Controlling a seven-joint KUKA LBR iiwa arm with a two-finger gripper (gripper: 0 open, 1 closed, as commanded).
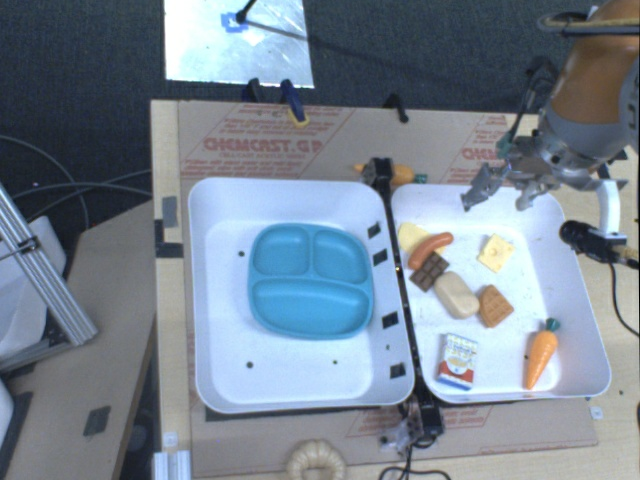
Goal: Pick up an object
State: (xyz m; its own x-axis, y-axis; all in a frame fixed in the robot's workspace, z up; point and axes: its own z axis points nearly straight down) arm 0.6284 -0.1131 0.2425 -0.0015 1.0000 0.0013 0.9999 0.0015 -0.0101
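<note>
The objects to pick from lie in the right bin [575, 298]: a sausage [431, 247] rests against a pale yellow wedge [409, 235] near the bin's upper left, with a brown chocolate bar [429, 270] just below them and a beige oval piece [455, 294] touching the bar's lower end. A brown waffle-like biscuit [494, 305] sits just beside the beige piece, and a yellow cheese cube [496, 253] lies apart above it. Toward the front edge stand a small red, white and blue carton [459, 361] and an orange carrot [541, 355] with a green tip, well apart from each other. The gripper [508, 188] hangs over the back rim of this bin, above the objects and touching none; its two fingers are spread apart with nothing between them. Above it, the arm's orange band [598, 66] rises at the right. The left bin [215, 298] holds a blue divided plate [308, 279] lying flat near its middle. Both bins rest on a cardboard sheet [270, 143] printed with red lettering.
</note>
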